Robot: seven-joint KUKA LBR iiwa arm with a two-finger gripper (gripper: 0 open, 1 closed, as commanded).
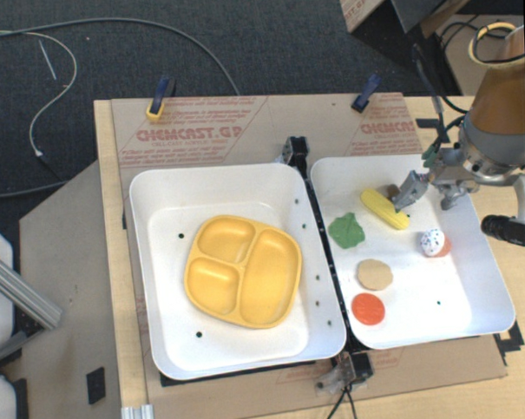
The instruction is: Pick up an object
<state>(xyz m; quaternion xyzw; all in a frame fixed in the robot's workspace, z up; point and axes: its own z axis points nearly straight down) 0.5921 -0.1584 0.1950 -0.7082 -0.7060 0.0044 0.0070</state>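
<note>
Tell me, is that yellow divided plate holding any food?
Empty. The yellow plate lies flat in the left bin, and all three compartments show only bare yellow surface.

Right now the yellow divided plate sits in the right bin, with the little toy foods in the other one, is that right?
Not quite. The camera view shows the yellow divided plate in the left bin. The little toy foods, such as the yellow corn cob and the green piece, lie in the right bin.

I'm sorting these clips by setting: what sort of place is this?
Probably a robotics lab bench set up for pick-up trials: two white bins on a clamped board, small toy foods such as a yellow corn cob, loose cables on the carpet.
</note>
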